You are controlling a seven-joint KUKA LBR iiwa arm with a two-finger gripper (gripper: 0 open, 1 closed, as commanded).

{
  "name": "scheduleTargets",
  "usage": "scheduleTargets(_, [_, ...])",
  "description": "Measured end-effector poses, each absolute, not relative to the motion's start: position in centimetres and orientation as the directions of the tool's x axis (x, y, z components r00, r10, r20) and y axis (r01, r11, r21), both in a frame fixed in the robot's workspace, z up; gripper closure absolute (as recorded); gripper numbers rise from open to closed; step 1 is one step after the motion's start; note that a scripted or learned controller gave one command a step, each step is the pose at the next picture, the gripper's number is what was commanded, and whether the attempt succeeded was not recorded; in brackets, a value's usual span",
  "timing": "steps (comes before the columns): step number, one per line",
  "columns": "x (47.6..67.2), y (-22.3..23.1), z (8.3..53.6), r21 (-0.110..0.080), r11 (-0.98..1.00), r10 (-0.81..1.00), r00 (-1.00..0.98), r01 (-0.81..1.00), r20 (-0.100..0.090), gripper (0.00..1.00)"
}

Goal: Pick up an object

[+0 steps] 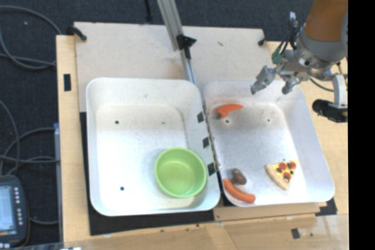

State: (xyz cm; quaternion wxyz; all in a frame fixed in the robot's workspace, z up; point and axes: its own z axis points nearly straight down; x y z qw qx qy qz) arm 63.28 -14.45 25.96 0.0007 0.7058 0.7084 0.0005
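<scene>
My gripper point(274, 85) hangs above the far edge of the right bin point(310, 143), its two fingers spread apart with nothing between them. An orange carrot point(228, 109) lies in that bin's far left part, to the left of and below the gripper. A pizza slice point(282, 173) lies at the near right. A small brown piece point(238, 175) and an orange sausage point(239, 192) sit at the near left corner. A green bowl point(180, 171) stands in the left bin point(117, 126), near its front right corner.
A slanted aluminium post point(169, 9) rises from the bench behind the seam between the bins. Cables lie on the dark floor at the left. A black knob point(328, 108) sticks out beside the right bin's right rim.
</scene>
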Motion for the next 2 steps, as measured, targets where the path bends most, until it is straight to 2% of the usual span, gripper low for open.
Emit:
scheduleTargets(1, [63.3, -14.5, 26.0, 0.002, 0.004, 1.000, -0.004, 1.000, -0.001, 0.00])
scheduleTargets(2, [62.7, -15.6, 20.6, -0.004, -0.002, 1.000, 0.002, 1.000, -0.003, 0.00])
